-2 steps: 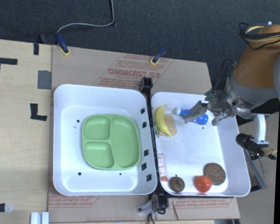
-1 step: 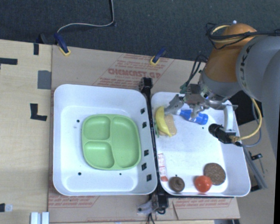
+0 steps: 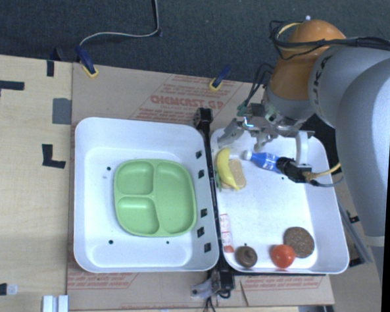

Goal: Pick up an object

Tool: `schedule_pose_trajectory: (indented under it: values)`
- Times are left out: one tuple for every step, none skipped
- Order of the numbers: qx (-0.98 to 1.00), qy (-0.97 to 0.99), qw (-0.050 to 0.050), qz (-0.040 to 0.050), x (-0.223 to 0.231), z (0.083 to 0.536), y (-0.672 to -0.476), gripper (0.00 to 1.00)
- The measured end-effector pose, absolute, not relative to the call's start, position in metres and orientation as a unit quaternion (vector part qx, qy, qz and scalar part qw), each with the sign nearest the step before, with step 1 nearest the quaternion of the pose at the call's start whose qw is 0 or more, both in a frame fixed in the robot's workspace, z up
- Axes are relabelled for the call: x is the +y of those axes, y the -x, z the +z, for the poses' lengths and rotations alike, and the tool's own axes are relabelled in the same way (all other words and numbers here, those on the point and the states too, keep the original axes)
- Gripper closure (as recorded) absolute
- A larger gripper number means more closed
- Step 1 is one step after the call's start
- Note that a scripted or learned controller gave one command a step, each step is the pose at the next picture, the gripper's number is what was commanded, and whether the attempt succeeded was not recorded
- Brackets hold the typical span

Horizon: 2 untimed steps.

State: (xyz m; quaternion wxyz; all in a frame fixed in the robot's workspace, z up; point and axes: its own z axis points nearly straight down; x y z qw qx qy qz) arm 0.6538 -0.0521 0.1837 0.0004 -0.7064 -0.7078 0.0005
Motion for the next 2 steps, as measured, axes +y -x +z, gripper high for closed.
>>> schedule_pose_trajectory:
  values:
    - [-0.708,0.706,0.001,0.0005,-0.026,0.184,-0.666,0.0]
    - [-0.708,0.707,0.0,0.001,-0.021,0.184,-0.653,0.0]
